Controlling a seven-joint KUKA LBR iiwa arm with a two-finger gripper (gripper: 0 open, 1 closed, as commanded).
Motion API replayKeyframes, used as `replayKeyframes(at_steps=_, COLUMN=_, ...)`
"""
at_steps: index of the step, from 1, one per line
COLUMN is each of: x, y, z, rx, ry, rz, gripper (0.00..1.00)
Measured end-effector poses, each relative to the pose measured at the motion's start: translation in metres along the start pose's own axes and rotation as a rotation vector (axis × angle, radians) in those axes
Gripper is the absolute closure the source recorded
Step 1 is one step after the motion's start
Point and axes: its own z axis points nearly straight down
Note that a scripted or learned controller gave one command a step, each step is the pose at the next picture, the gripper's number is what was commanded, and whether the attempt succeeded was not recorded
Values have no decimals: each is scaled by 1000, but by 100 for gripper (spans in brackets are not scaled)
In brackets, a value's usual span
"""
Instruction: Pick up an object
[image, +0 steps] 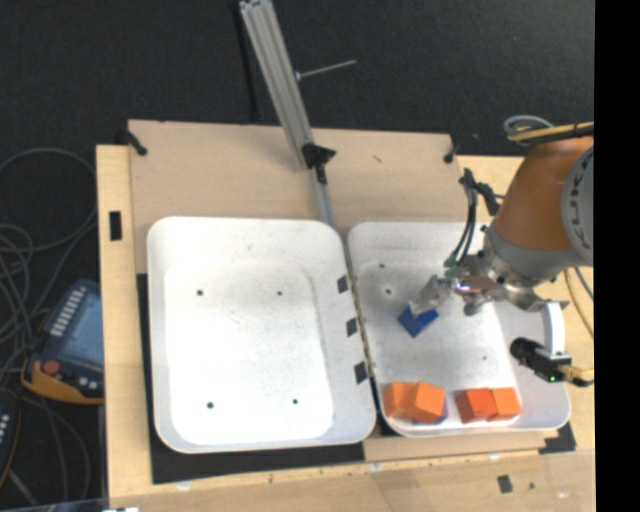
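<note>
Two white bins are sitting on the worktop. Right of middle, the gripper (432, 300) is hovering by the blue block (418, 320); I cannot tell its fingers' opening. It might bump the block away.

No text, label, brand or number can be read anywhere on the bench — not at this sharpness. The handheld pendant (78, 335) at nine o'clock shows a lit screen, its contents too blurred to read.

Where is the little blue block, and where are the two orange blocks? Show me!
blue block (418, 321), camera view, on its top face.
left orange block (414, 401), camera view, middle of its top.
right orange block (489, 404), camera view, middle of its top.
</note>
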Motion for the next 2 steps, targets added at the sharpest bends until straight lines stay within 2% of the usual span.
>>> replayKeyframes(at_steps=1, x=21, y=34, z=76, rx=-9, ry=-2, rz=-1, gripper=0)
replayKeyframes(at_steps=2, x=-31, y=65, z=30, rx=-14, ry=-5, rz=4, gripper=0)
